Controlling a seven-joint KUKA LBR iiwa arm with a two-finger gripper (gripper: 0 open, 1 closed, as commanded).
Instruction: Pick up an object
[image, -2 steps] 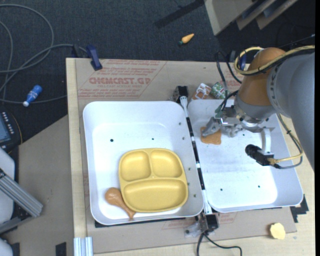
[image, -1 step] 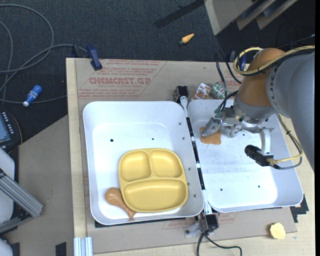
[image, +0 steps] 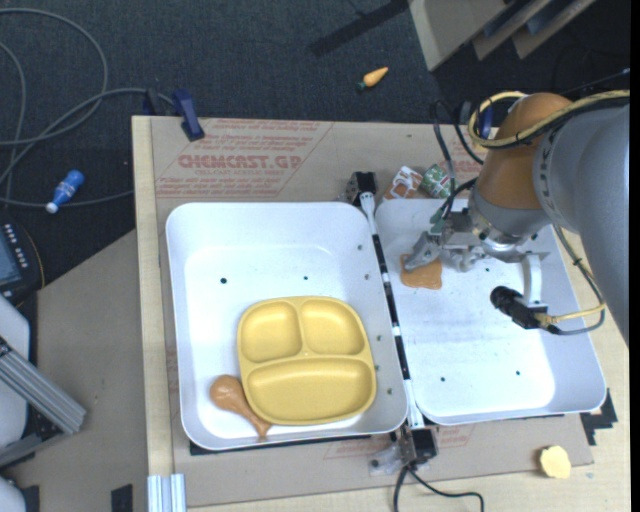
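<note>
Where the arm (image: 560, 150) reaches in from the right of the camera view, its grey body fills the upper right corner, the orange band (image: 515, 150) sits just above the wrist, and the wrist bends down and leftward into the right bin (image: 480, 390). The gripper (image: 437, 250) is low over the upper left part of that bin, just beside the divider between the two bins, and whether it stands wide or narrow cannot be told, since the metal parts blur together there. Directly beneath and slightly left of the gripper lies a small orange-brown piece (image: 422, 273), flat on the bin floor, roughly wedge-shaped, with its longer side running about left to right; it touches or nearly touches the gripper's lower end, but it cannot be told whether it is gripped. A black cable fitting (image: 515, 305) hangs off the wrist over the bin's middle. In the left bin (image: 200, 250), a yellow divided plate (image: 305, 360) rests in the lower half, its single large compartment toward the near edge, and a tan drumstick-shaped toy (image: 238, 400) lies against its lower left rim, thick end to the left and thin end pointing down-right. On the desk (image: 250, 150), a small yellow piece (image: 554, 461) lies past the right bin's near corner.
</note>
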